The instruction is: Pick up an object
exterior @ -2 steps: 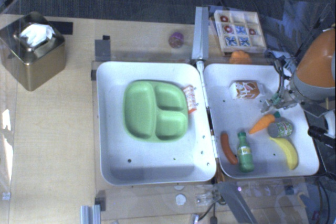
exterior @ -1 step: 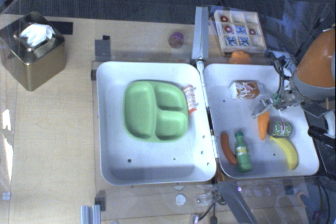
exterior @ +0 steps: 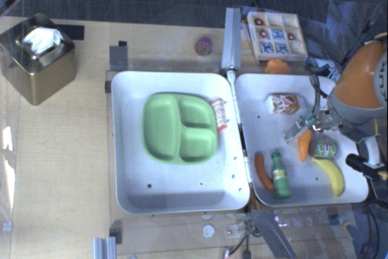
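- While the grey arm with its orange band (exterior: 362, 79) reaches in from three o'clock, its pincer (exterior: 308, 124) hangs low over the right-hand shallow white bin (exterior: 254, 94), near that bin's centre
- The metal fingers (exterior: 298, 129) are blurred and small, so whether the pincer is wide, narrow or holding anything I cannot tell
- Just below the pincer, toward six o'clock, an orange carrot-shaped toy (exterior: 304, 145) lies nearly upright in the picture; whether the fingertips touch it cannot be made out
- Beside the carrot at its three o'clock sits a small round green-labelled can (exterior: 324, 148), and a yellow banana (exterior: 331, 175) curves away at the can's six o'clock
- A green plastic bottle with a yellow label (exterior: 279, 175) lies near the bin's six o'clock edge, with a red-orange sausage-shaped toy (exterior: 263, 171) just at its nine o'clock
- A small white-and-brown packet (exterior: 282, 104) rests toward the bin's twelve o'clock side
- The left-hand shallow white bin (exterior: 130, 179) carries a pale green divided plastic tray (exterior: 180, 127), and a small red-and-white wrapper (exterior: 220, 113) lies at the tray's three o'clock rim
- On the wooden surface (exterior: 60, 161), at ten o'clock, stands a gold-coloured box with white tissue (exterior: 39, 60); a noughts-and-crosses board (exterior: 274, 35) lies at one o'clock beyond the bins
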Controlling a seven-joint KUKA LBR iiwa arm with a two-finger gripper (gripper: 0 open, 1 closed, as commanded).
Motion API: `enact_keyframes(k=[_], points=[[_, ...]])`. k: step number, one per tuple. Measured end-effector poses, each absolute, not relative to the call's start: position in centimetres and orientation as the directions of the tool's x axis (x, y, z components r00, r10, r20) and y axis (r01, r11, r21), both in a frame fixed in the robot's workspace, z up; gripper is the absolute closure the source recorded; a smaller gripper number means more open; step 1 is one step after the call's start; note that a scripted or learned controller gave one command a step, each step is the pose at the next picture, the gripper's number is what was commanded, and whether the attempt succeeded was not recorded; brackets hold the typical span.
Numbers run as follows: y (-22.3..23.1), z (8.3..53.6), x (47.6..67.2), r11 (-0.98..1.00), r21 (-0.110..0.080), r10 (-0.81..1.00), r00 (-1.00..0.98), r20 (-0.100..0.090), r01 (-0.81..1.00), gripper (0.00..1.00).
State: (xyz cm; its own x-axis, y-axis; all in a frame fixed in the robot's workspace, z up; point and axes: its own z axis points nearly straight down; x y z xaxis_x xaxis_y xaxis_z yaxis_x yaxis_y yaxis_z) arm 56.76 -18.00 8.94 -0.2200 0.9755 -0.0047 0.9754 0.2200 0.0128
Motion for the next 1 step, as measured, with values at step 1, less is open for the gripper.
enact_keyframes(k=[1], points=[[-17.99,10.35,57.16,0.223,0.023,0.975,-0.223,-0.01,0.975,1.0]])
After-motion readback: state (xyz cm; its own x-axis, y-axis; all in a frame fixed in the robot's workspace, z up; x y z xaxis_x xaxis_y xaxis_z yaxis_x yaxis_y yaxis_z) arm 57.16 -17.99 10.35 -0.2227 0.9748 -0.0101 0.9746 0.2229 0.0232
